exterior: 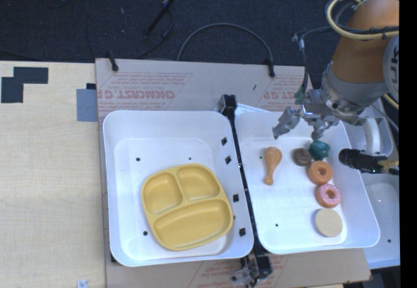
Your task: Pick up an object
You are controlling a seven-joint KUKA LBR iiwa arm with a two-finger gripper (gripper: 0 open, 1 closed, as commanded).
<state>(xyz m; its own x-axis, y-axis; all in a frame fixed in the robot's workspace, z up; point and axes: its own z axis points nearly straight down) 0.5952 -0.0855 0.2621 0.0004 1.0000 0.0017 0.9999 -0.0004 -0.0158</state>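
Open, empty end effector [305, 125] hovers just above the teal object [319, 148].

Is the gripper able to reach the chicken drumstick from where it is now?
Probably yes. The drumstick lies alone in the right bin, apart from the donuts, and the gripper hovers nearby with nothing between.

Yellow divided plate [187, 207], left bin [124, 150]
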